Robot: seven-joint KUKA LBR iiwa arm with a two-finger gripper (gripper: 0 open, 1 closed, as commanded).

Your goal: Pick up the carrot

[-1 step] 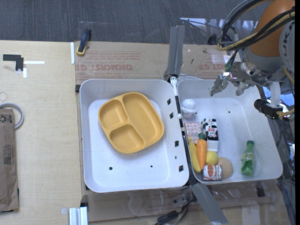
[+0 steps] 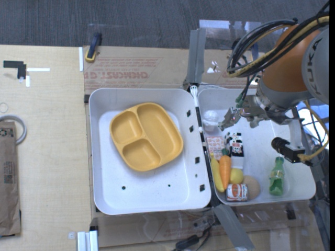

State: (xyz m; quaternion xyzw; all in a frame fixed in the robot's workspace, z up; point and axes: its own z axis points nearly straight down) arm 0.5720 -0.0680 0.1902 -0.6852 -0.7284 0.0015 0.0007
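An orange carrot with a green top lies in the right bin, near its left wall, pointing toward the front. A yellow banana-like item lies along its left side and a small milk carton stands just to its right. My gripper hangs over the back left of the right bin, above and behind the carrot and apart from it. Nothing shows between its fingers.
The left bin holds a yellow divided plate. Around the carrot lie a red-labelled can, a tan round item, a yellow lemon, a green bottle and a pink packet.
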